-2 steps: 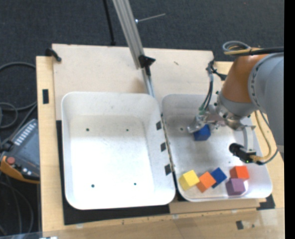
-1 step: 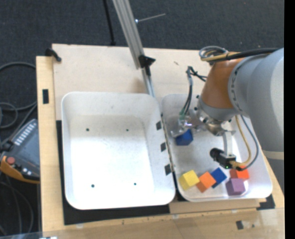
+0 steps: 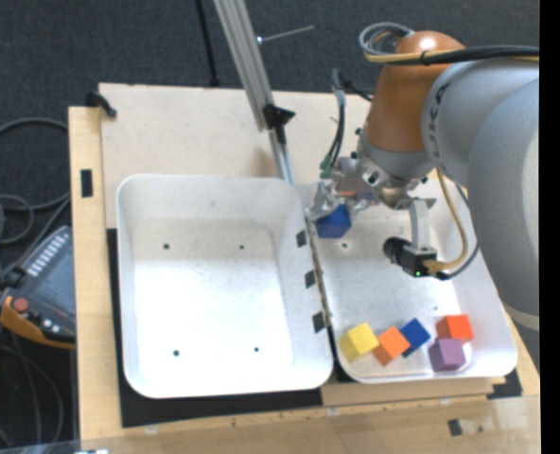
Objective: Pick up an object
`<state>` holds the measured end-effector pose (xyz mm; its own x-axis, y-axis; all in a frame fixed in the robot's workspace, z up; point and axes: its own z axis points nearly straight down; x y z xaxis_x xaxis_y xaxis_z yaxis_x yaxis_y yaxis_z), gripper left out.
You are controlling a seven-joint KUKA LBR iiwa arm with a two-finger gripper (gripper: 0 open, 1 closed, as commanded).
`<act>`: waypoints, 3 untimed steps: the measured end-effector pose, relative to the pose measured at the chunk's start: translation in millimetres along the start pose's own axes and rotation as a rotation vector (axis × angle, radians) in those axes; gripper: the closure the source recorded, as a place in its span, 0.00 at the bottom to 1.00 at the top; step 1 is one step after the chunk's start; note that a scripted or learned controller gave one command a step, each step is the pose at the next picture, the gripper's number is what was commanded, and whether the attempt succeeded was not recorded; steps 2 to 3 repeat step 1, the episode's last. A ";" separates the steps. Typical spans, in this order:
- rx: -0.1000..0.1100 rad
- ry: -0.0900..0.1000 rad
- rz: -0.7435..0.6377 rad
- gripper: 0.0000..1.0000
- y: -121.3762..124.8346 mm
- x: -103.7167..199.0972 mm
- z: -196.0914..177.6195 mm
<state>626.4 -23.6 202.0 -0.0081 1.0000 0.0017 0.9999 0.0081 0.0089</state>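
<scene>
Both white bins sit side by side on the bench: the left bin (image 3: 214, 291) offers open floor. Above the right bin (image 3: 488, 334), near the divider, the gripper (image 3: 335, 211) grasps a blue cube (image 3: 334, 222). 5 cubes (image 3: 408, 340) crowd its front edge.

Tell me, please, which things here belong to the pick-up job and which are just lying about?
Job: hand; blue cube between its fingers; right bin.

Lying about: yellow cube, orange cube, second blue cube, red cube, purple cube, left bin, pendant.
</scene>
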 end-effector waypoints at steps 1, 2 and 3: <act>0.009 0.001 -0.001 1.00 5.4 78.7 6.0; 0.009 0.001 -0.001 1.00 5.4 78.7 6.0; 0.009 0.001 -0.001 1.00 5.4 78.7 6.0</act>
